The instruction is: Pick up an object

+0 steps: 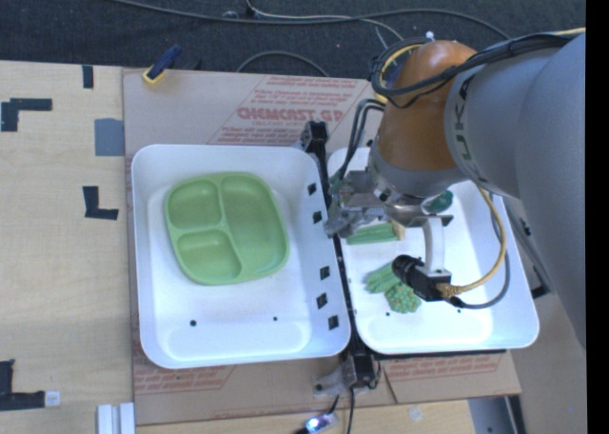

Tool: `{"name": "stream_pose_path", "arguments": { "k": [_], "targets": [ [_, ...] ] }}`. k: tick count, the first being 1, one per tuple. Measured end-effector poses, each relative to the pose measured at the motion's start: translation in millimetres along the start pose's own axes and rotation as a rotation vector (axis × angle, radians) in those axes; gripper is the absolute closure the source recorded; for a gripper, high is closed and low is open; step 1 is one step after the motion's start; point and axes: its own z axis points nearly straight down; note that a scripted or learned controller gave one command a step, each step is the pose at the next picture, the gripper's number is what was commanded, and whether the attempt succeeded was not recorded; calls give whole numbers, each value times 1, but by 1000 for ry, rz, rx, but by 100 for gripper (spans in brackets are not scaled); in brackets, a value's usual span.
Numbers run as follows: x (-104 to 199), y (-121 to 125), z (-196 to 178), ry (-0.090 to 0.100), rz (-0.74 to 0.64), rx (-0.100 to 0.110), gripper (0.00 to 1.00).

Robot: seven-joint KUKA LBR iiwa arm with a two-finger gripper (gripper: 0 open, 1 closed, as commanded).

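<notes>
Two bins, gripper (pixel 366 218) low in right bin (pixel 495 323), finger state impossible to tell. Green broccoli-like toy (pixel 392 287) just below it, unheld. Risk: closing off-centre, nudging toy aside. Green divided plate (pixel 226 227) in left bin (pixel 152 261).

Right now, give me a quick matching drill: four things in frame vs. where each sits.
Things:
1. green divided plate
2. green bumpy toy
3. blue-and-yellow clip
4. gripper

Places:
A. on the bench past the bins, far left corner of the brown board
B. right bin, near its front
C. left bin
D. over the right bin's left edge, by the divider

Pairs: 1-C, 2-B, 3-A, 4-D
</notes>
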Motion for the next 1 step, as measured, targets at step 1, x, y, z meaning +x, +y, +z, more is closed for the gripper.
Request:
{"name": "stream_pose_path", "arguments": {
  "k": [1],
  "targets": [
    [58,-17,3,-1,1,1,100]
  ]
}}
